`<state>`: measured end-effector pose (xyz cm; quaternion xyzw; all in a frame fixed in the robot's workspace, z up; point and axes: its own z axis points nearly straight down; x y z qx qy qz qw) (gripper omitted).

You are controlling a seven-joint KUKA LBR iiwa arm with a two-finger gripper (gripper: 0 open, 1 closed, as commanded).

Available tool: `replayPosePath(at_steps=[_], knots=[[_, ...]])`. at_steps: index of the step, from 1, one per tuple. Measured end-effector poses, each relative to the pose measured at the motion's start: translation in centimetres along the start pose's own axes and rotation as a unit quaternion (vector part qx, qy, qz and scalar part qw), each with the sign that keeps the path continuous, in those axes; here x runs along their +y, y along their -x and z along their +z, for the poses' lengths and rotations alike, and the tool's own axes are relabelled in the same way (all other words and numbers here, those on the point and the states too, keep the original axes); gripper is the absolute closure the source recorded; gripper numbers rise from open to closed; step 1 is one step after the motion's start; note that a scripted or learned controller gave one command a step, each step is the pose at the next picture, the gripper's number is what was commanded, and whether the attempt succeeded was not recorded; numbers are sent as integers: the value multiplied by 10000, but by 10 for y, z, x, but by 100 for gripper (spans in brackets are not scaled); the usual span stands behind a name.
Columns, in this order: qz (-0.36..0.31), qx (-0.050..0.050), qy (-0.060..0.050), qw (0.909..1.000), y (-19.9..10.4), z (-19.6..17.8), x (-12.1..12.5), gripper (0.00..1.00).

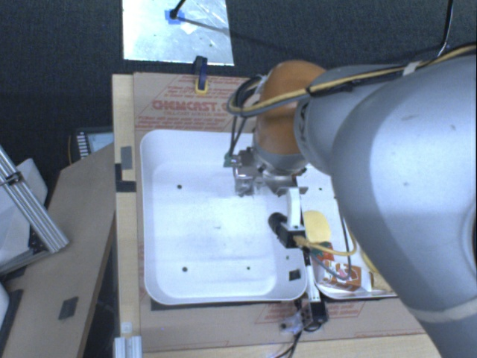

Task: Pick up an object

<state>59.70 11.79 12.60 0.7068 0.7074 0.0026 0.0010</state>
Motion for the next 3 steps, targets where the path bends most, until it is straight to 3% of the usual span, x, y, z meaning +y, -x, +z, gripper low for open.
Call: replayPosePath(at_steps=[1,2,3], knots=[[-1,4,4,10000,0,-10,1,100],[-54,7,-28,10000,-68,-60,-64,100],[-27,-1,-21,10000,-63,-68,-60,100]])
